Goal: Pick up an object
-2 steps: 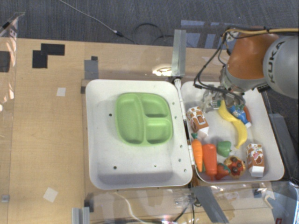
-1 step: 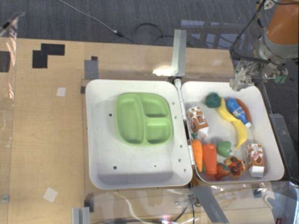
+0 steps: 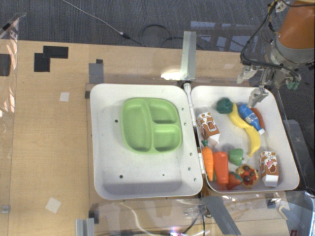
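Note:
My gripper (image 3: 251, 86) hangs over the far edge of the right bin (image 3: 290, 151), fingers apart and open, with nothing between them. Just below it lie a blue bottle (image 3: 249, 115) and a yellow banana (image 3: 250, 134). A dark green round object (image 3: 224, 105) sits to the left of them. Further forward are a small brown-and-white carton (image 3: 208, 126), a carrot (image 3: 208, 163), an orange-red bottle (image 3: 221, 168), a green pepper (image 3: 236, 156), a mixed fruit cluster (image 3: 246, 175) and a second carton (image 3: 268, 166).
The left bin (image 3: 108, 176) holds a green divided plate (image 3: 150, 125). A metal post (image 3: 189, 53) stands behind the divider between the bins. Cables loop around the arm's wrist (image 3: 275, 14) at the upper right.

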`<state>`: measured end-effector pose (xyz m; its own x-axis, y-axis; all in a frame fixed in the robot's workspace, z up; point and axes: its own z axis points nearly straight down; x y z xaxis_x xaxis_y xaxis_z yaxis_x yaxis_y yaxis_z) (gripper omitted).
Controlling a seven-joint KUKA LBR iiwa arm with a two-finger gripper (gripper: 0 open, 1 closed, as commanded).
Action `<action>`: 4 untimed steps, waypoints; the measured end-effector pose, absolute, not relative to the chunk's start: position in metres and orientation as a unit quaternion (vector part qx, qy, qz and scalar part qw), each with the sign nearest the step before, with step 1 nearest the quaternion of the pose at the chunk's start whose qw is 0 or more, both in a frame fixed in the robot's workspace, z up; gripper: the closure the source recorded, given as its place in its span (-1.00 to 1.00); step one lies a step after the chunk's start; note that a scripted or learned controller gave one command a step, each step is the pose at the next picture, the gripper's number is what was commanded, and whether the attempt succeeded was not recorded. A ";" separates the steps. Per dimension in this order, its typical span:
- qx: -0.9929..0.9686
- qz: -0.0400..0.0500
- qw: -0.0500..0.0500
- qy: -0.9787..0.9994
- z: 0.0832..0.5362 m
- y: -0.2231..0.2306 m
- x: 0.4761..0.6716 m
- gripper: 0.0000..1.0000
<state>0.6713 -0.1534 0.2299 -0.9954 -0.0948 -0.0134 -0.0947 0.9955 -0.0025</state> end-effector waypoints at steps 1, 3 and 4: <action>-0.032 0.000 -0.001 0.999 0.087 -0.206 0.668 -1.00; 0.030 0.000 0.006 1.000 0.088 -0.188 0.628 -1.00; 0.005 -0.001 0.007 1.000 0.089 -0.177 0.608 -1.00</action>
<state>0.6080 -0.1769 0.0889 -0.9999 0.0098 -0.0131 0.0099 0.9999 -0.0020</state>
